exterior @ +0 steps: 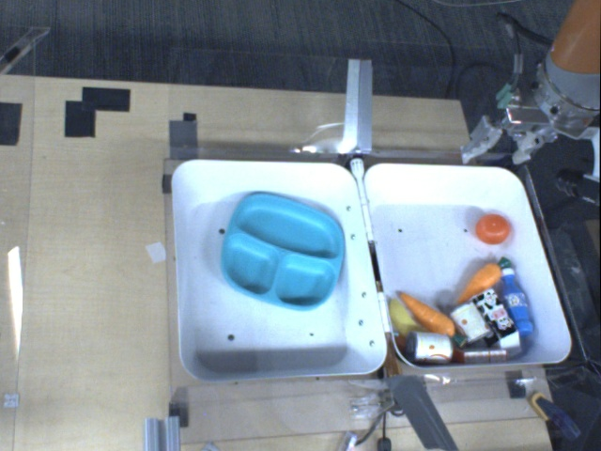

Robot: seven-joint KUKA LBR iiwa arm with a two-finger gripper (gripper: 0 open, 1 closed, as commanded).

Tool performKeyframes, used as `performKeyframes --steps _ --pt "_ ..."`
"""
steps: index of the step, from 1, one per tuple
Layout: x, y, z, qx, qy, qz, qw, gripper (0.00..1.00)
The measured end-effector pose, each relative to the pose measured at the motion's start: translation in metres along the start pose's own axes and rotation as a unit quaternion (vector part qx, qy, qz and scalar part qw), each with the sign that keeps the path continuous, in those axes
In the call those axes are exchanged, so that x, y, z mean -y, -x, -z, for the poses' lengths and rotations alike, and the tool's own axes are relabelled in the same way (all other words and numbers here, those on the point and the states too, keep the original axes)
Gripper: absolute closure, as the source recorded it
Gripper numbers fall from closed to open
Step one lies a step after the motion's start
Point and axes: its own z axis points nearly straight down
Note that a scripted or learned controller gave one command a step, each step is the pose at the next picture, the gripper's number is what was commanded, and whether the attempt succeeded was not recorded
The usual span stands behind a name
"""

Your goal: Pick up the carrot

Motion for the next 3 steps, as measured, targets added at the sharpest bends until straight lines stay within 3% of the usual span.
performKeyframes --steps 1,2,3 --pt "0.062 -0.045 -0.109 0.000 -0.001 0.010 0.9999 0.00" --pt "0.088 -0.005 -0.140 0.000 0.000 -0.051 0.9987 0.00" --pt "0.127 0.018 -0.176 0.001 0.004 -0.054 0.9985 0.00"
